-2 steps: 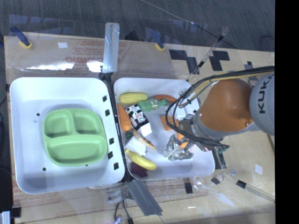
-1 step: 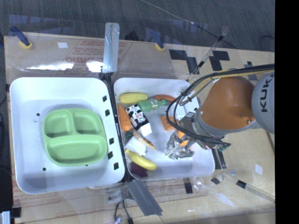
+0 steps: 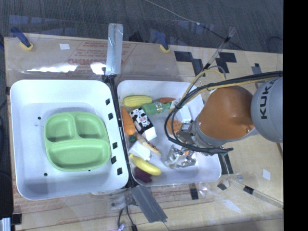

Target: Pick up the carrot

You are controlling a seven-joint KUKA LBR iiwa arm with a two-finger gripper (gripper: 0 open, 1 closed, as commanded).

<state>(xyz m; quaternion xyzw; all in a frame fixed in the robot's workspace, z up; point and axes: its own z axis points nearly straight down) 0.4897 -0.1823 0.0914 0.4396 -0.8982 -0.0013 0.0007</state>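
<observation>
One carrot [image 3: 127, 121] lay in the right bin [image 3: 211, 170], hard against that bin's left wall, its length running up and down the view. Touching its right side was a small black-and-white box [image 3: 140, 119], and just above the two lay a yellow vegetable [image 3: 137, 100] near the bin's far edge. A green bottle [image 3: 157, 108] lay slantwise to the right of the box, with something reddish behind it that I could not make out. Below the carrot sat a white scrap [image 3: 140, 151], then a banana [image 3: 147, 166], and a dark purple thing [image 3: 142, 175] in the near left corner.

My fingers [image 3: 182, 159] hung low over the bin floor right of that pile, well apart from the carrot, with the box and the scrap lying between us. Whether they stood wide or narrow I could not tell; they showed as a tangle of bright metal. Nothing could be seen between them. Above them my wrist [image 3: 226, 114] bulked orange and grey, with black and yellow cables [image 3: 211, 81] looping off it.

The left bin [image 3: 24, 100] held a green divided plate [image 3: 76, 141], lying flat near its middle. Both bins sat side by side on the tabletop [image 3: 262, 179].
</observation>
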